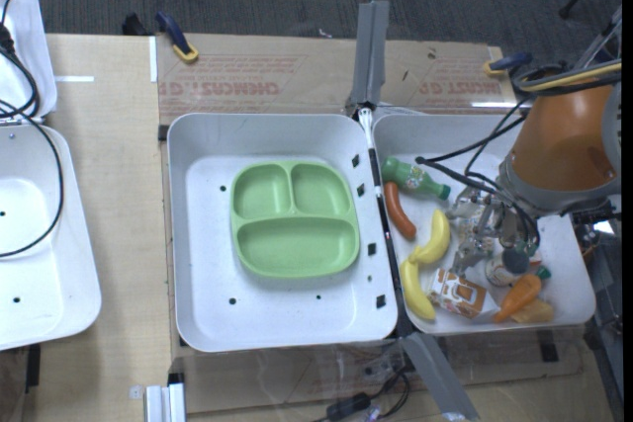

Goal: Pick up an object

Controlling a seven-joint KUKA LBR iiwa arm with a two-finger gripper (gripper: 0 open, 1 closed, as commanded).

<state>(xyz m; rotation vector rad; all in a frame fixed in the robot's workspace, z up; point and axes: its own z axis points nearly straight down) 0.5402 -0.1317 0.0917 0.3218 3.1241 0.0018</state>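
The light is bright and even, coming from above. The white bins (188,212) shine a little. Shadows are soft. The picture looks a bit grainy, not sharp.

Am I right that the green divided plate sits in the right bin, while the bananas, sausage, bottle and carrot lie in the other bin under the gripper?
Not quite: the camera view shows the green divided plate in the left bin. The bananas, sausage, bottle and carrot lie in the right bin, under the gripper.
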